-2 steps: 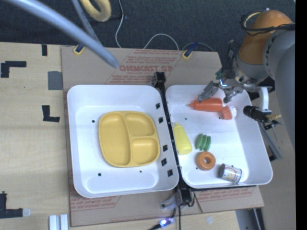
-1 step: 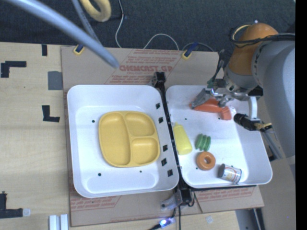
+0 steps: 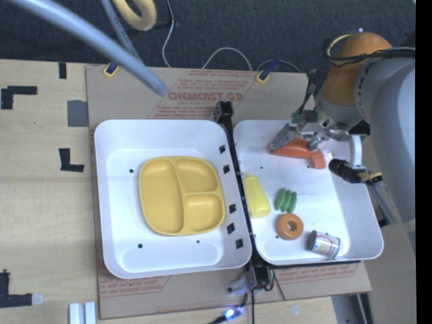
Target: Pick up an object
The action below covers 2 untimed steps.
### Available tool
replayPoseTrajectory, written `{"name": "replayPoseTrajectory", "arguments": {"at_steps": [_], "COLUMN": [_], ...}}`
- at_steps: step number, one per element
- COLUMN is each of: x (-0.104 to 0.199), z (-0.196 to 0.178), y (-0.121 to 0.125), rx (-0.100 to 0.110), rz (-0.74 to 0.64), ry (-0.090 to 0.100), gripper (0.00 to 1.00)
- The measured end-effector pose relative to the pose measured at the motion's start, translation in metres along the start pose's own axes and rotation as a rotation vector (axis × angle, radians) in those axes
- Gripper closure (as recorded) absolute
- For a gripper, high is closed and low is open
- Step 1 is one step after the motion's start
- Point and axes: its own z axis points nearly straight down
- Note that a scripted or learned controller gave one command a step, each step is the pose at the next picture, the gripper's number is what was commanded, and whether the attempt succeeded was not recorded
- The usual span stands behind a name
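Small can (image 3: 324, 244) lying nearest; beyond, orange carrot (image 3: 300, 152) lengthwise left-right under gripper (image 3: 305, 135), grip impossible to tell.

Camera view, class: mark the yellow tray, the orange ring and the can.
Yellow tray (image 3: 181, 196): camera view, centre divider.
Orange ring (image 3: 290, 227): camera view, its band.
Can (image 3: 324, 244): camera view, its side.

Beneath me a light wooden bench (image 3: 40, 201) carries black tape marks (image 3: 67, 159) and a brown cardboard sheet (image 3: 196, 93). Beyond its far edge lies dark carpet (image 3: 270, 12). A thin white cable (image 3: 202, 59) loops across.
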Motion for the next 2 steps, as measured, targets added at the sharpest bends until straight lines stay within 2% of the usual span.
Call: {"name": "replayPoseTrajectory", "arguments": {"at_steps": [1,2], "x": [0.000,0.007], "z": [-0.014,-0.067], "y": [0.002,-0.004], "rx": [-0.004,0.006], "rz": [-0.003,-0.002], "ry": [-0.001,0.010], "gripper": [1.00,1.00]}}
